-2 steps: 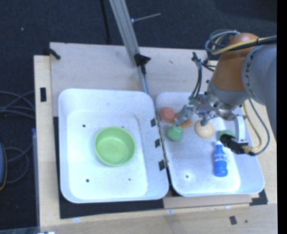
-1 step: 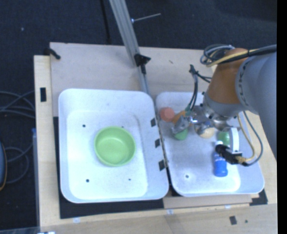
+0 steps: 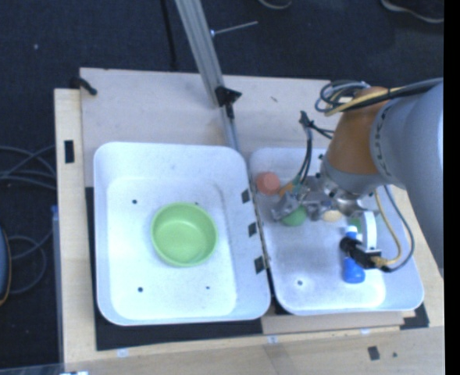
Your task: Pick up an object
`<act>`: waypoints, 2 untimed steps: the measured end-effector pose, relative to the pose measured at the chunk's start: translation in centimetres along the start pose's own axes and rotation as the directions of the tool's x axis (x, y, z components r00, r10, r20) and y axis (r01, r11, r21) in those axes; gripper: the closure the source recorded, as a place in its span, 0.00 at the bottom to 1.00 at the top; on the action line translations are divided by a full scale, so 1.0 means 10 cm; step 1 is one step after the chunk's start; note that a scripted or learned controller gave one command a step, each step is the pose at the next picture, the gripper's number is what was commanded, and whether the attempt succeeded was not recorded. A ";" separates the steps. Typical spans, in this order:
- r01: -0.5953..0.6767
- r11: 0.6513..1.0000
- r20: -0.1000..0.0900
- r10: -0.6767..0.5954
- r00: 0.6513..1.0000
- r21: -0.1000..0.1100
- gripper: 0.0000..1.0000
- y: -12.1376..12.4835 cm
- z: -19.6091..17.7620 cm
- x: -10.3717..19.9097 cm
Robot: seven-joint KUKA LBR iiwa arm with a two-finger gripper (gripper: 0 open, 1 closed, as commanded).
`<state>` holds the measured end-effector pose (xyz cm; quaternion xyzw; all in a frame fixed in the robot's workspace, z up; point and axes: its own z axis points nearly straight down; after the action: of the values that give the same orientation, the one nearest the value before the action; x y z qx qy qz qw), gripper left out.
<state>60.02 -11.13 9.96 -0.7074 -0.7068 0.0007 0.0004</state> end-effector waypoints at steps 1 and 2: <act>-0.002 1.000 -0.001 0.002 1.000 -0.003 1.00 0.01 -0.12 0.00; 0.001 1.000 0.000 -0.001 1.000 -0.006 1.00 0.07 -0.57 0.03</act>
<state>60.78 -10.80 15.66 -0.7071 -0.7071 -0.0014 -0.0018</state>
